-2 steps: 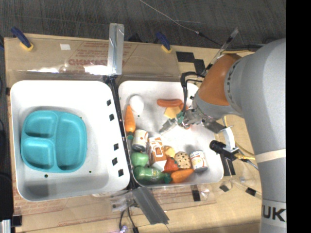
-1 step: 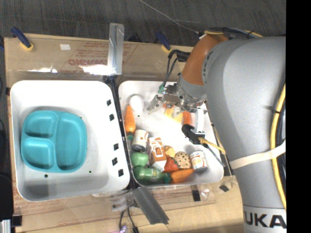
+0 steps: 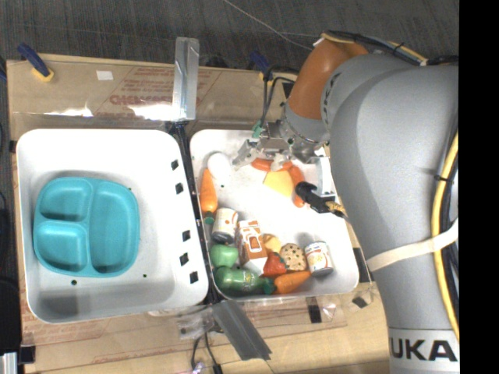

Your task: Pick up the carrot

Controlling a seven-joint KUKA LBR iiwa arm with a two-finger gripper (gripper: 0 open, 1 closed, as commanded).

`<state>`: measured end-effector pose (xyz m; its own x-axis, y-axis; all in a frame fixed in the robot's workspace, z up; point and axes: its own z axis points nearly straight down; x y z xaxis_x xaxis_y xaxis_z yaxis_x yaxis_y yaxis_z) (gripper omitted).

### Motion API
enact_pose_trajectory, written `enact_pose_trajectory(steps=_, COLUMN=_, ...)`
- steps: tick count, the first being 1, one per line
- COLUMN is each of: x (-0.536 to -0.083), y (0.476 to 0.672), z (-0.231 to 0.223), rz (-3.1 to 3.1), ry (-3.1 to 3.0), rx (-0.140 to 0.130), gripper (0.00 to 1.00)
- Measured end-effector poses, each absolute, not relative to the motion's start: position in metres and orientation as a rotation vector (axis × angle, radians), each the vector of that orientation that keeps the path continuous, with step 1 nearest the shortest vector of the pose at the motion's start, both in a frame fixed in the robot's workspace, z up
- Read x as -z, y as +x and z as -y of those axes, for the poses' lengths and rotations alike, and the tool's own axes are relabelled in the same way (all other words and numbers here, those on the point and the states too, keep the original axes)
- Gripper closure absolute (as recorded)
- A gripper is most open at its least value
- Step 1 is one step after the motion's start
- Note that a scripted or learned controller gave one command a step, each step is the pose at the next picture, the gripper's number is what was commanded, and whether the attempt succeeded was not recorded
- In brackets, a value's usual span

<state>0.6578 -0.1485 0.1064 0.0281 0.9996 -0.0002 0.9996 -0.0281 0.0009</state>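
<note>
**Carrot at the right bin's left wall, hand up at the far end**

Carrot: orange, tapered, lying against the left wall of the right bin, long axis running roughly up and down the view, parallel to that wall. Just below it a small can, then a green pepper-like piece and a green vegetable toward the near corner. A second orange, carrot-like piece lying along the near edge, beside a red strawberry-like toy, a cookie-like piece and another small can. A small carton mid-bin, its print too small to read.

Hand over the far end of the same bin, above a yellow piece and a red-orange piece; spread or pressed together cannot be told, and nothing seen pinched. From the hand, carrot lies to the left and slightly nearer the camera, close by. Judged: a grasp across the short axis, with the bin wall crowding one side.

Left bin holding a teal divided plate. On the arm's base, the letters "UKA" readable. Faint red print on the cardboard behind the bins on the table, not legible.
</note>
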Motion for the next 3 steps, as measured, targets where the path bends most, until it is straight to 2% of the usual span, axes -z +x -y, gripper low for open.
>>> enact_pose_trajectory(steps=1, x=-0.091, y=0.625, z=0.089, rz=-2.056, ry=2.381, rx=0.005, gripper=0.00)
enact_pose_trajectory(steps=2, x=-0.101, y=0.625, z=0.088, rz=-2.068, ry=2.374, rx=0.008, gripper=1.00)
enact_pose_trajectory(steps=3, x=-0.196, y=0.637, z=0.005, rz=-2.154, ry=2.283, rx=-0.011, gripper=1.00)
